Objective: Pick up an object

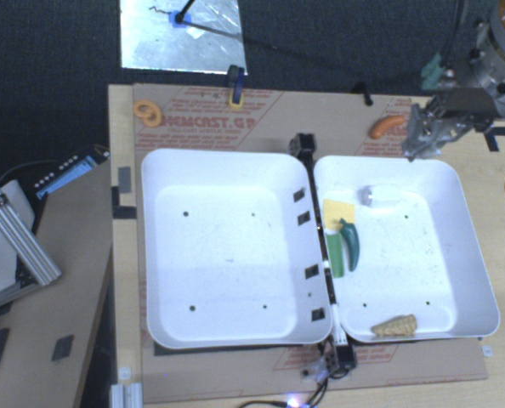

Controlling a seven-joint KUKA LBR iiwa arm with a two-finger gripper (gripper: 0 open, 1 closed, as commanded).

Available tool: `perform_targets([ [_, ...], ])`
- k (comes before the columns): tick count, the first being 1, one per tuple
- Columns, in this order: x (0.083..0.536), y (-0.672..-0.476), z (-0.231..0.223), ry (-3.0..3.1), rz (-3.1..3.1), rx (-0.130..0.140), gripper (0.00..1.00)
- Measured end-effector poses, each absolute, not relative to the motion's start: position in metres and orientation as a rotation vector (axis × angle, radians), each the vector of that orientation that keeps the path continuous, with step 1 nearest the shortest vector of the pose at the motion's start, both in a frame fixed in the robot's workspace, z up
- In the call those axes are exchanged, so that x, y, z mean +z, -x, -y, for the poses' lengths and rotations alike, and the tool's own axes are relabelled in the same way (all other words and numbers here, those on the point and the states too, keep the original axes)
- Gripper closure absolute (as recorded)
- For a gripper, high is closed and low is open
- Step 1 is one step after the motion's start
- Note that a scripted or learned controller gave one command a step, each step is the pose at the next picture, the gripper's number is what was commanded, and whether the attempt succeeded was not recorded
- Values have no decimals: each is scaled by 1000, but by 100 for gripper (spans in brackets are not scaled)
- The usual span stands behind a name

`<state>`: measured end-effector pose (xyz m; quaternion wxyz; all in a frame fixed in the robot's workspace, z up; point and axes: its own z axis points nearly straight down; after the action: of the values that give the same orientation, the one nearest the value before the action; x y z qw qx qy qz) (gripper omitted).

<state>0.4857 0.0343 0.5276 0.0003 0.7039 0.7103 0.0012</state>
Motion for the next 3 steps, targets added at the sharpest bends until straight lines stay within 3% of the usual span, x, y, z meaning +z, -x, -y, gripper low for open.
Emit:
perform_targets([
  [3,535,-486,-132,-2213,-2230,4,100],
])
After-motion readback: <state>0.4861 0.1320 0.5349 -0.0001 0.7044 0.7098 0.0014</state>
